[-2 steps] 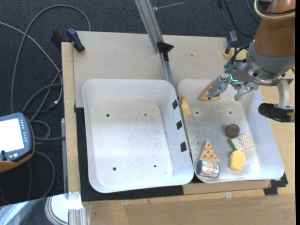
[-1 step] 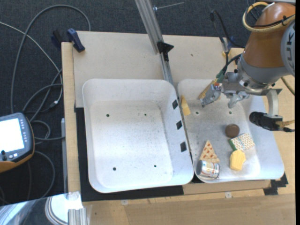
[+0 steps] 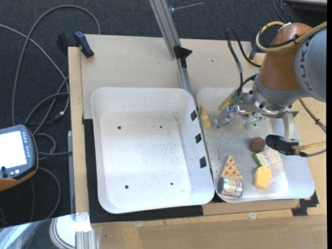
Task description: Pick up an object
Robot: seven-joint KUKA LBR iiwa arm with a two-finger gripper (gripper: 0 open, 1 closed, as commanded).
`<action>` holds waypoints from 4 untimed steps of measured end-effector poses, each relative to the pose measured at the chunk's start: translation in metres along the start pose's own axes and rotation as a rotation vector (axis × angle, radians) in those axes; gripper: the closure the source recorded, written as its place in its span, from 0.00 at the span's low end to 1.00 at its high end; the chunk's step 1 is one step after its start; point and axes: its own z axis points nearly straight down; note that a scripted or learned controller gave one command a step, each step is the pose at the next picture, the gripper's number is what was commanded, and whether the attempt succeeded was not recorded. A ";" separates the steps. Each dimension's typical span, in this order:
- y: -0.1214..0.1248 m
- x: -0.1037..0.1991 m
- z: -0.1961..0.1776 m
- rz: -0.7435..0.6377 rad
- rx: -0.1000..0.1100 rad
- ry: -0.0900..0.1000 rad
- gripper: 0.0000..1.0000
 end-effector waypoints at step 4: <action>-0.007 -0.002 -0.064 -0.002 -0.017 -0.002 1.00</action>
